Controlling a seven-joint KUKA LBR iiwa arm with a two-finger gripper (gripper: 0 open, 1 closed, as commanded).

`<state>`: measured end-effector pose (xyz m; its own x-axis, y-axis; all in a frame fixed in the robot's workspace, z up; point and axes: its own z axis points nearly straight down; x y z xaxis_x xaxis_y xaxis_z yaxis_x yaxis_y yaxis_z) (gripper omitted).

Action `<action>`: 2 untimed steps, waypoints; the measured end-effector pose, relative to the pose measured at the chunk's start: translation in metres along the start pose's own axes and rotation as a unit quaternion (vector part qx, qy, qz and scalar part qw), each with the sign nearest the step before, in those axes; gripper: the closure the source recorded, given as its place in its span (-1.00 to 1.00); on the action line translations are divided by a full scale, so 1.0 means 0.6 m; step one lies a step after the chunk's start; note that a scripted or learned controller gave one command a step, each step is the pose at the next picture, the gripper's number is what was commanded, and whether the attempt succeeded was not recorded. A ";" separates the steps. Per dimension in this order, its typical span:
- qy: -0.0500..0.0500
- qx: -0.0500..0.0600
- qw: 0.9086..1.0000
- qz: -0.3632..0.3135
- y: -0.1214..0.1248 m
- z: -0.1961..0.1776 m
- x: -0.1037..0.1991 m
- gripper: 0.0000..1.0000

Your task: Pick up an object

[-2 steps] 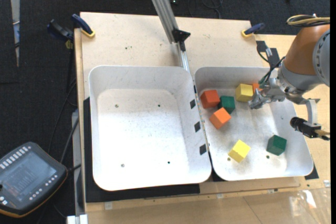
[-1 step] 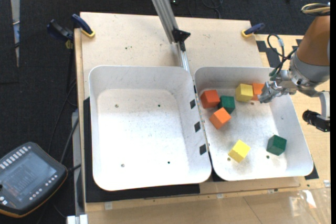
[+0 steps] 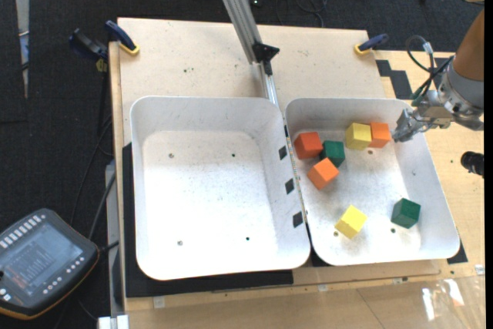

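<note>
Reaching in from the desk's right edge, the end effector [image 3: 404, 127] hangs over the far right rim of the right bin [image 3: 439, 200], and nothing shows between its tips; whether they are apart or together I cannot tell at this size.

The relation the coming move turns on: the closest candidate, an orange block [image 3: 380, 134], lies just beside the end effector, toward the desk's left edge and barely nearer the front. It touches a yellow block [image 3: 358, 135] on its left side, so a grasp there would likely have to close front-to-back rather than across the pair.

Nearest the desk's front edge sit a second yellow block [image 3: 351, 221] and a green block [image 3: 406, 212], each standing free and well apart from its neighbours, probably the easier picks. Farther back, toward the divide between bins, an orange cube [image 3: 323, 171], a dark green block [image 3: 334, 151] and another orange block [image 3: 308, 143] crowd together. The left bin [image 3: 154, 166] lies beyond them.
</note>
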<state>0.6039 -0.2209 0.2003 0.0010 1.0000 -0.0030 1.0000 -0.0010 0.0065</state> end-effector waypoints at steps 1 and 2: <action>0.000 -0.001 1.000 -0.002 0.004 -0.090 -0.001 1.00; 0.002 0.004 1.000 -0.004 -0.006 -0.070 0.082 1.00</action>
<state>0.6002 -0.1714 0.2419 -0.0069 1.0000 0.0016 1.0000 0.0069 -0.0014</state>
